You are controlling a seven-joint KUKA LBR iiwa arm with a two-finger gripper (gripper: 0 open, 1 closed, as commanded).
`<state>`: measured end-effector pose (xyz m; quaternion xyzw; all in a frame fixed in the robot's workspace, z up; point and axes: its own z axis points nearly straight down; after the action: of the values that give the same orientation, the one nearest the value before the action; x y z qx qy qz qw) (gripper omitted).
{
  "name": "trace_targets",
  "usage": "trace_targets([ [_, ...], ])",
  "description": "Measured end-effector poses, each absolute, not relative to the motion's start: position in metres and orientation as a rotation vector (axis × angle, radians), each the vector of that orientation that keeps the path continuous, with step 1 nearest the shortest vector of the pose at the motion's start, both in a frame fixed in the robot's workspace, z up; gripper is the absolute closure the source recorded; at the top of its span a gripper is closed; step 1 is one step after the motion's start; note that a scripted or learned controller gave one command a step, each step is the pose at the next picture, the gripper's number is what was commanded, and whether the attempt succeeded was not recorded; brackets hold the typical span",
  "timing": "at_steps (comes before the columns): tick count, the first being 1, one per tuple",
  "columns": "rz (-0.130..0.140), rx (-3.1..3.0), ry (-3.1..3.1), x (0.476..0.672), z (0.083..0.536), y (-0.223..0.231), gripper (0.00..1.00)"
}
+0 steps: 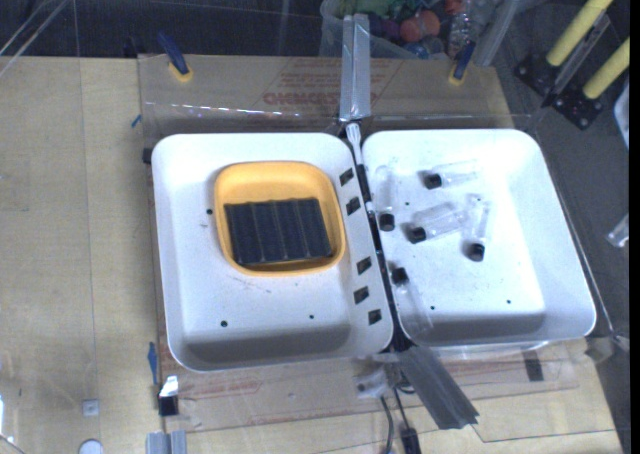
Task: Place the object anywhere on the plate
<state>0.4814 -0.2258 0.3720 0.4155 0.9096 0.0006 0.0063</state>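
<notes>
Over in the right bin (520, 292): clear black-capped vials (436, 221), two lying crosswise, one lengthwise. Across the divider to their left, in the left bin (190, 312), a yellow plate (275, 174), already carrying a dark ridged slab (278, 230). Can't tell the gripper's opening. Red lettering on the clear sheet (310, 97), unreadable.

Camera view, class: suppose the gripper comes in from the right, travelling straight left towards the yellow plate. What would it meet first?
Likely the right bin at its outer wall, then the clear black-capped vials lying inside; travelling higher, it could pass over both. Depth is unclear.
</notes>
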Motion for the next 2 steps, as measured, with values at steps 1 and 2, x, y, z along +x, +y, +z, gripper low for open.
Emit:
trace_targets([
  [1,0.002,1.355,2.832,0.48,0.336,-0.224,0.0],
  [2,0.0,1.411,2.804,0.48,0.273,-0.223,0.0],
])
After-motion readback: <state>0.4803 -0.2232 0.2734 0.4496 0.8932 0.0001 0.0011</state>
